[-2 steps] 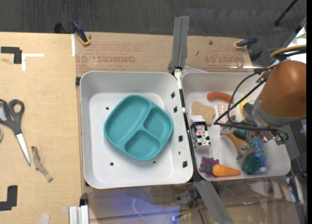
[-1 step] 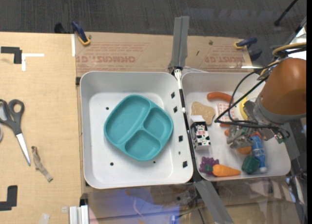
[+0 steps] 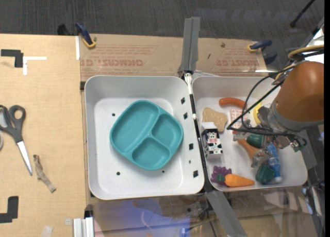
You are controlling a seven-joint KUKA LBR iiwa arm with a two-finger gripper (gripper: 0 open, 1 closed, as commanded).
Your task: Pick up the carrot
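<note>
Two shallow white bins are seen side by side on the counter (image 3: pixel 41 128), the left bin (image 3: pixel 93 143) near the centre of the frame and the right bin (image 3: pixel 206 84) toward the right edge. A teal divided plate (image 3: pixel 147 135) with three compartments lies tilted in the middle of the left bin.

The carrot (image 3: pixel 238 181) is found at the lower edge of the right bin, lying roughly level with its pointed end toward the right, just beside a purple bunch of grapes (image 3: pixel 220 173) on its left. A second orange piece (image 3: pixel 247 148) lies higher up, partly covered by the tool. Also in that bin are seen a tan bread-like piece (image 3: pixel 214 117), a curved orange-red sausage-like item (image 3: pixel 232 102) near the upper wall, a small white box with dark print (image 3: pixel 212 142) against the left wall, and a dark green item (image 3: pixel 265 174) at the lower right.

The arm (image 3: pixel 304 94) enters from the right, its orange band showing above the wrist. The tool (image 3: pixel 265 146) hangs over the right half of the right bin, above and to the right of the carrot and apart from it. Whether the tool is released or clenched cannot be told from this view, since it is lost among cables and clutter

On the counter at the far left, scissors (image 3: pixel 15 133) are laid
</note>
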